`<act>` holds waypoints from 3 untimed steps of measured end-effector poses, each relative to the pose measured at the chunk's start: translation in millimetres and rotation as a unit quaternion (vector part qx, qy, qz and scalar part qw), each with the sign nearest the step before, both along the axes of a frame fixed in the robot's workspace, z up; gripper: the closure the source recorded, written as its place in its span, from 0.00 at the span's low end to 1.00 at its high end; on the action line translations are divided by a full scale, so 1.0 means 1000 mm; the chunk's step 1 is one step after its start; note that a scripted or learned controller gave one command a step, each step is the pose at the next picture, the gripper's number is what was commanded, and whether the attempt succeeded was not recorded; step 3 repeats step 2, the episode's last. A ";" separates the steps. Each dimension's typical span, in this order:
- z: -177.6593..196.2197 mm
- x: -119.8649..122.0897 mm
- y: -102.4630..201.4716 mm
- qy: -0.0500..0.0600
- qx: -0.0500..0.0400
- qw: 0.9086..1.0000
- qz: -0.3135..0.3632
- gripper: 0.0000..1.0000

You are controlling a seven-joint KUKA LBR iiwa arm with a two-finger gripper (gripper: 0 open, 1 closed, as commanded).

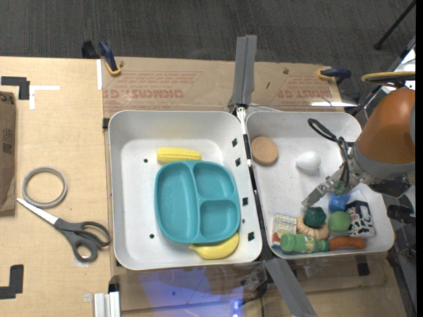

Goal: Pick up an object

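My gripper (328, 193) hangs low in the right bin (291, 134), open, with one grey finger (316, 196) splayed to the lower left. A small blue object (338, 202) lies right below it, and nothing sits between the fingers. Just ahead of the gripper are a dark green piece (315, 216), a green ball (340, 222), a black-and-white item (361, 220), an orange carrot (346, 243) and a green bottle (301, 244). A white egg shape (308, 160) and a tan disc (265, 150) lie farther back in the bin.
The left bin (129, 177) holds a teal divided plate (197, 200), a yellow corn cob (178, 154) and a banana (215, 248). Scissors (73, 230) and a tape ring (44, 185) lie on the bench at left. A grey divider (243, 78) stands between the bins at the back.
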State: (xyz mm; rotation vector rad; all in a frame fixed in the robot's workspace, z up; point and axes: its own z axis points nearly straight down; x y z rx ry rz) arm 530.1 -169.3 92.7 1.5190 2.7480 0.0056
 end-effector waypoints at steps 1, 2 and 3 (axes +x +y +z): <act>-0.001 0.062 -0.032 0.001 -0.002 0.996 -0.094 0.00; -0.001 -0.023 -0.050 0.003 0.001 0.995 -0.098 0.00; -0.001 -0.023 -0.050 0.003 0.001 0.995 -0.098 0.00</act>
